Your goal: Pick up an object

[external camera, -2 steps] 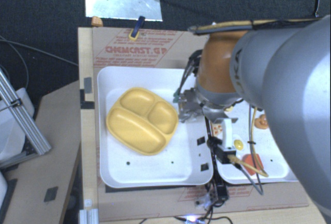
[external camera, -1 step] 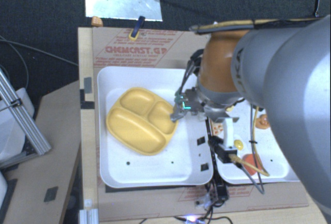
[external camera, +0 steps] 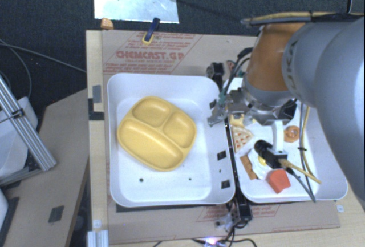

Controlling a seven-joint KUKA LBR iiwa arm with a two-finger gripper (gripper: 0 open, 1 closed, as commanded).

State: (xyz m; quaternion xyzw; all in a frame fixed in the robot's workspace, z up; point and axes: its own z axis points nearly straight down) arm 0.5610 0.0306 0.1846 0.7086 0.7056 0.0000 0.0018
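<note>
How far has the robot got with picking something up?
Done: nothing looks lifted; the pizza slice and red block lie in the right bin. In hand: the arm hovers over that bin. Left: grabbing one and lifting it.

Tray (external camera: 157, 133) plain yellow, in a white bin (external camera: 131, 183). Block (external camera: 279, 180) red-orange. Pizza slice (external camera: 242, 138) tan, red-spotted.

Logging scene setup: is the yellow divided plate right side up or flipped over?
Right side up: the yellow divided plate shows its three hollow compartments, lying in the left bin.
</note>
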